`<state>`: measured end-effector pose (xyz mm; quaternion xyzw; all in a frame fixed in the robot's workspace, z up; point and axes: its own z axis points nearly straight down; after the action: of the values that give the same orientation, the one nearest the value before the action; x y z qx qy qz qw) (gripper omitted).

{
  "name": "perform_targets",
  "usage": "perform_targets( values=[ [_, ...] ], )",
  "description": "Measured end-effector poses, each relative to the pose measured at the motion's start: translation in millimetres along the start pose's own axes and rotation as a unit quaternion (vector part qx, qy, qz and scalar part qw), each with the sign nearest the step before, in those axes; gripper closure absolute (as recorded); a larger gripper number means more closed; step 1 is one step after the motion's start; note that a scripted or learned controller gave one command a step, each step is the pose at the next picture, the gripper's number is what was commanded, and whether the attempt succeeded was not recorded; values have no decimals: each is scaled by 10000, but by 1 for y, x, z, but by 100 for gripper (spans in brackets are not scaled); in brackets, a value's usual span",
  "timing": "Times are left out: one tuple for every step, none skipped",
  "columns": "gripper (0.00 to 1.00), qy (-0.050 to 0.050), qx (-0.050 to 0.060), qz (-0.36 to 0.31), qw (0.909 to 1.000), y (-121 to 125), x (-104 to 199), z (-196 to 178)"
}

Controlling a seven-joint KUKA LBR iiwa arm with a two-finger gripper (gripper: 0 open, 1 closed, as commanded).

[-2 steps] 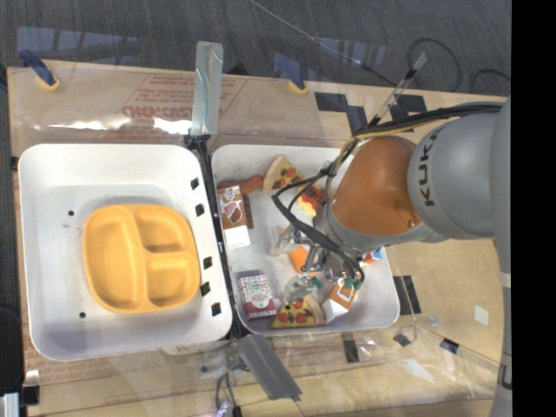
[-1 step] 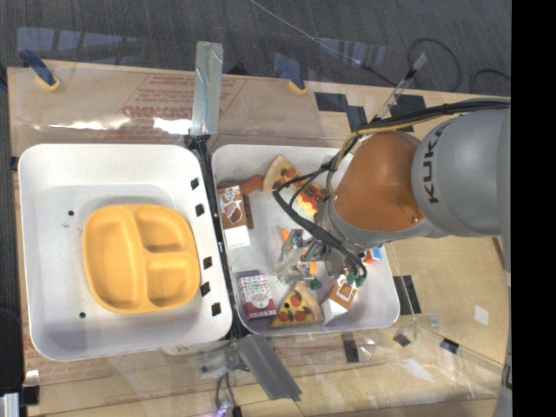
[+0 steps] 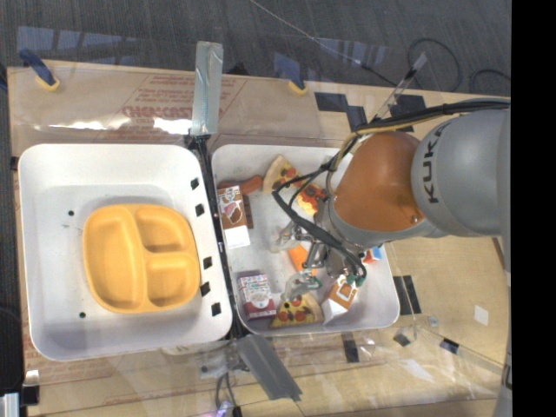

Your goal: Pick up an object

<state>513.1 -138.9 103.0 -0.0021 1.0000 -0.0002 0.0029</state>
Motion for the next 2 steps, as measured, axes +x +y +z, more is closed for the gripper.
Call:
perform_targets(
  values=[
    [0,35,-5,579,9983,1,3,10],
    [100,22,-4,536,9986,3,1,0]
  ],
)
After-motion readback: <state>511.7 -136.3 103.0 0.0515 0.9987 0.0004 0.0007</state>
